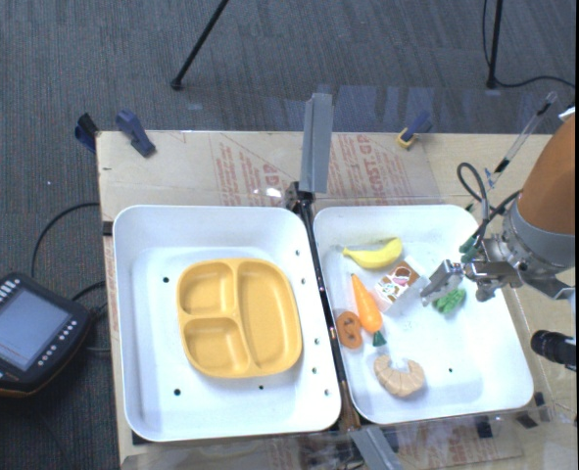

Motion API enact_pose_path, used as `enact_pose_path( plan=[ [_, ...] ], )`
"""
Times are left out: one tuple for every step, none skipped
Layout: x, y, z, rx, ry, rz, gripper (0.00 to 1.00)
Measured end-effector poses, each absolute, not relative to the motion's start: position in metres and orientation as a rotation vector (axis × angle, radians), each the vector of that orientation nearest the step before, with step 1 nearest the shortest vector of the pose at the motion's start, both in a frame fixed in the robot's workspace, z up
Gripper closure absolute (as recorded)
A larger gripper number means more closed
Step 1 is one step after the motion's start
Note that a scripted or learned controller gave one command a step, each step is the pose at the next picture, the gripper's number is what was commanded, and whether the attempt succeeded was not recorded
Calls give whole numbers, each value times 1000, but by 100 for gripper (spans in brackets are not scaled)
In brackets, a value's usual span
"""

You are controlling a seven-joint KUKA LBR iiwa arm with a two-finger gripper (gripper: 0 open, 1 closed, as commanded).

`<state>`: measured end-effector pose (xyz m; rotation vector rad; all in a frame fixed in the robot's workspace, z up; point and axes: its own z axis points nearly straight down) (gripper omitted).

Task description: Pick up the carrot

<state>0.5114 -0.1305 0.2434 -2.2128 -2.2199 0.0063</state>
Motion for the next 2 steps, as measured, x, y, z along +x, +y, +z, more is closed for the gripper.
enact_pose_path(
  plan=[
    [539, -113, 110, -2380, -2054, -7, 0],
    [568, -83, 86, -2312, -2120, 3, 0]
  ],
)
